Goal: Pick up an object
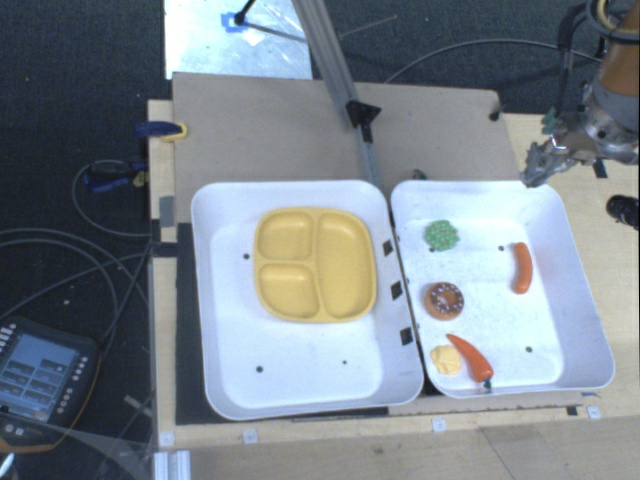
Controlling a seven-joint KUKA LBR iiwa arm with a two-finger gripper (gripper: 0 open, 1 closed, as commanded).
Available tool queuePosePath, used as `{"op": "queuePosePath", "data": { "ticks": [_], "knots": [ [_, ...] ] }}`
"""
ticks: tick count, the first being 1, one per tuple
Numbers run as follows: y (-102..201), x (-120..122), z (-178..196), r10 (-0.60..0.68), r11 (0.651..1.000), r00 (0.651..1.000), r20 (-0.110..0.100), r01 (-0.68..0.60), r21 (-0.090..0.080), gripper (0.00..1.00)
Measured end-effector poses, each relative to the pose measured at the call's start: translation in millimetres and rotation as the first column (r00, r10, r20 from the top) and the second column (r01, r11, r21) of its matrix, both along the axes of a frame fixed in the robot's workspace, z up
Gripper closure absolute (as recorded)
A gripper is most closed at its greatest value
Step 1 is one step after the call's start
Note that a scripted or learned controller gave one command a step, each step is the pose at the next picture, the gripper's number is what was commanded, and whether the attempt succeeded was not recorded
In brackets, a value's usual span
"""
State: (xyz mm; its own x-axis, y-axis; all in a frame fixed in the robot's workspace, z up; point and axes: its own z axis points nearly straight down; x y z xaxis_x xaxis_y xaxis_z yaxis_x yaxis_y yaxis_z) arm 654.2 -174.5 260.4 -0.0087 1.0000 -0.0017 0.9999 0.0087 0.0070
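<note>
The right bin [570, 268] holds a green broccoli piece [441, 235], an orange sausage [521, 268], a chocolate donut [444, 301], a red chili pepper [471, 357] and a small yellow piece [446, 360]. My gripper [538, 165] hangs at the bin's far right corner, above its rim, well away from every item. Nothing shows between its fingers.
A yellow three-compartment plate [315, 265] lies in the left bin [230, 368]. A grey pole [330, 48] slants across the back of the bench. Cables and a handheld pendant [40, 373] lie on the floor at left.
</note>
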Motion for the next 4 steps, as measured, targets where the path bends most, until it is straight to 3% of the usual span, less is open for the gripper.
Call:
{"op": "queuePosePath", "data": {
  "ticks": [3, 4],
  "knots": [
    [162, 34, -8, 0.003, 1.000, 1.000, -0.003, -0.003, 0.004, 1.00],
    [215, 34, -5, 0.002, 1.000, 1.000, -0.004, -0.002, 0.004, 1.00]
  ]
}}
